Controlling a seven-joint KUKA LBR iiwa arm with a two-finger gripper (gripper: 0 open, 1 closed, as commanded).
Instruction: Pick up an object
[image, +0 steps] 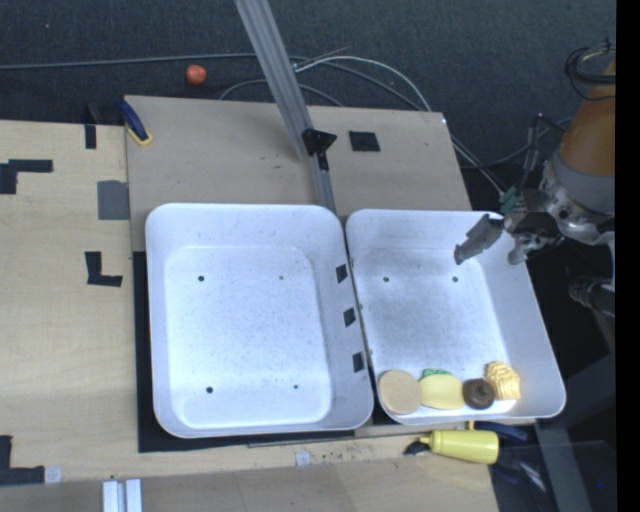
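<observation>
Objects sit clustered at the near edge of the right bin (520, 300), well apart from the tool (497, 240): a tan disc (400, 392), green piece (434, 374), yellow piece (441, 392), brown ring (479, 394), and ridged yellow piece (503, 380). The tool hangs over the bin's far right rim, fingers spread, pinching nothing.

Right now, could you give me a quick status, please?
Gripper over right bin's far right edge, nothing seen held. Objects clustered at near edge. Path clear.
</observation>
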